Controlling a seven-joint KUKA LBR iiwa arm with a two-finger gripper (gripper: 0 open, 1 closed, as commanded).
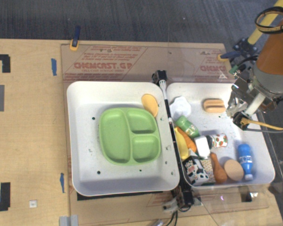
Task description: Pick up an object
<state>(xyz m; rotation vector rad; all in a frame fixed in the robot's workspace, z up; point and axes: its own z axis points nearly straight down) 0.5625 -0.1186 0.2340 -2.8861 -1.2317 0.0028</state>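
Overhead slanted view of the bench, nearest items first. Along the near wall of the right bin (pixel 269 173) lie a black-and-white patterned carton (pixel 194 169), a brown drumstick-shaped toy (pixel 217 168), a tan egg-shaped object (pixel 234 169) and a blue bottle (pixel 245 160) with a white cap, packed close together. Just beyond them sit a small white block (pixel 202 146), a red-and-white can (pixel 220 141), a yellow banana-like piece (pixel 181 143) against the dividing wall, and a green bottle (pixel 187 126). Farther back are a crumpled white item (pixel 179 107) and a hot-dog bun (pixel 213 105), the bun standing apart on bare bin floor. The left bin (pixel 80 140) holds a green divided plate (pixel 130 135) at its centre and a yellow-orange oval object (pixel 150 104) near its far right corner. The gripper (pixel 239 116) hangs over the right side of the right bin, near the bun; whether its fingers are apart or together cannot be told, and nothing is visibly held between them. Cardboard (pixel 28 126) covers the bench.
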